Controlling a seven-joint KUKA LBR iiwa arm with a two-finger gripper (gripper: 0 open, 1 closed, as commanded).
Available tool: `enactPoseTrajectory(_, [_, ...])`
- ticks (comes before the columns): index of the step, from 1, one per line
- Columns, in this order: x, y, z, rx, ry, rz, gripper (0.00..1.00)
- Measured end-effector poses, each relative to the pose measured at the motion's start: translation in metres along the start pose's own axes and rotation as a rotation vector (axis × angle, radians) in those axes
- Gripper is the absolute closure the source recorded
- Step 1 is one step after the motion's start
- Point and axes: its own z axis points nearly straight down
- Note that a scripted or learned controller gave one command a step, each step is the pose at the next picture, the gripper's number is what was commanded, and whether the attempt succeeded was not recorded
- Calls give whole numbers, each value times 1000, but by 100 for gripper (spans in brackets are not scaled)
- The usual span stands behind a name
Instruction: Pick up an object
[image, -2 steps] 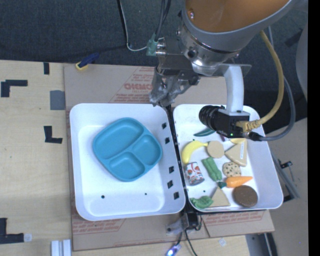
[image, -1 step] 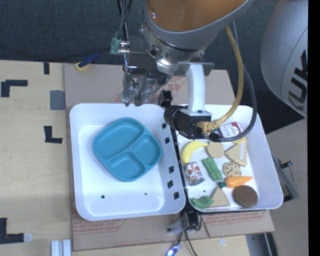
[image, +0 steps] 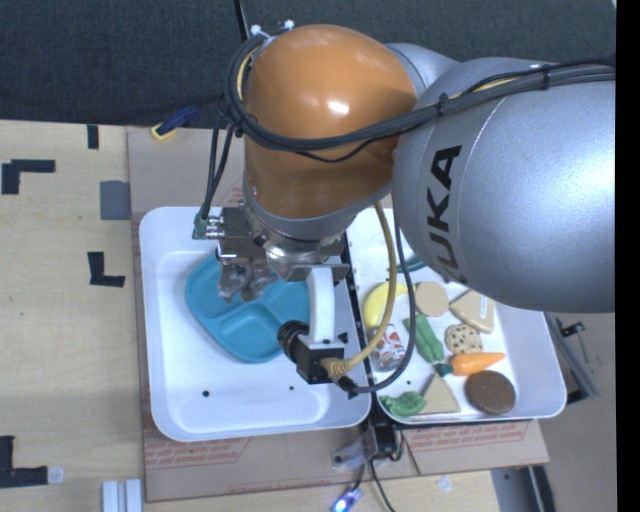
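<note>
Over the left bin (image: 175, 400) the arm (image: 500, 180) reaches in from the right, its orange band (image: 320, 110) bulging large in the upper middle of the view. Below the band the wrist drops to the jaws (image: 240, 285), which sit low at the upper edge of a blue tray (image: 245, 325). Whether the jaws are apart or together I cannot tell, since the wrist hides most of them, and nothing can be seen held between them.

The blue tray lies in the left bin, tilted, with a divided hollow facing up; its upper part is covered by the wrist. Just right of it a white block (image: 323, 305) on the arm hangs down over the wall between the two bins, with a black fitting (image: 300, 352) and a yellow cable (image: 375, 330) beside it.

The right bin (image: 545, 385) holds a cluster of toy food. A yellow piece (image: 378, 303) lies near the dividing wall, with a small red and white packet (image: 392, 347) just below it. A green pod (image: 428, 338) lies slanted in the middle, between the packet and a spotted cracker (image: 462, 339). A round tan biscuit (image: 431, 298) and a pale wedge (image: 474, 312) sit nearer the arm. A carrot (image: 475, 363) lies across the lower part, above a brown disc (image: 491, 392) and a tan triangle (image: 441, 394). A green leaf (image: 404, 405) rests at the bin's near-left corner.

Both bins stand on cardboard (image: 160, 170) on the desk (image: 60, 330), which bears black marks (image: 100, 270) to the left.
</note>
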Motion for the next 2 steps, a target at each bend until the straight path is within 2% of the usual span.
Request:
enactPoseTrajectory(1, [-1,-1,-187,-35,18,-2,100])
enactPoseTrajectory(2, [0,-1,-187,-17,9,-3,100])
